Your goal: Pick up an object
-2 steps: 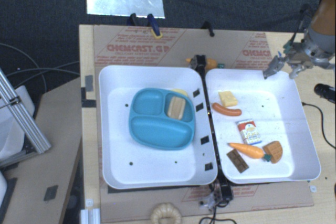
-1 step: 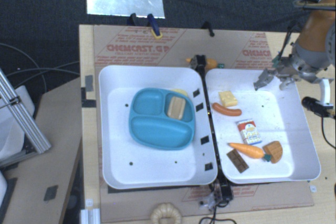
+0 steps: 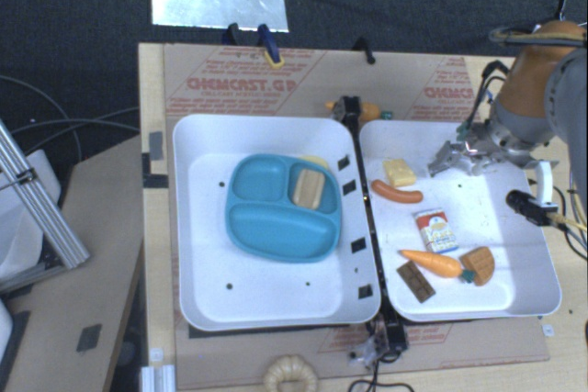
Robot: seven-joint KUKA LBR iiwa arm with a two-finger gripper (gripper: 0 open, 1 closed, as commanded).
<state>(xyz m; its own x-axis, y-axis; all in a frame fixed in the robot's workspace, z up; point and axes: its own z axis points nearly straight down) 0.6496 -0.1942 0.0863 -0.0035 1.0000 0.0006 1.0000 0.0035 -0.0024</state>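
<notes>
My gripper (image 3: 457,162) hangs over the back of the right bin (image 3: 537,289), its fingers spread open with nothing between them. Just left of it lies a pale yellow block (image 3: 399,172), and in front of that a sausage (image 3: 396,192). Further forward are a small red and white box (image 3: 435,230), an orange carrot (image 3: 430,263), a dark brown bar (image 3: 415,281) and a brown cookie-like piece (image 3: 478,263). None of these touches the gripper.
The left bin (image 3: 207,289) holds a blue divided plate (image 3: 276,229) with a tan bread-like piece (image 3: 308,188) in one compartment. A black fitting (image 3: 525,205) juts over the right bin's right side. The ridge between the bins (image 3: 363,216) carries black clips.
</notes>
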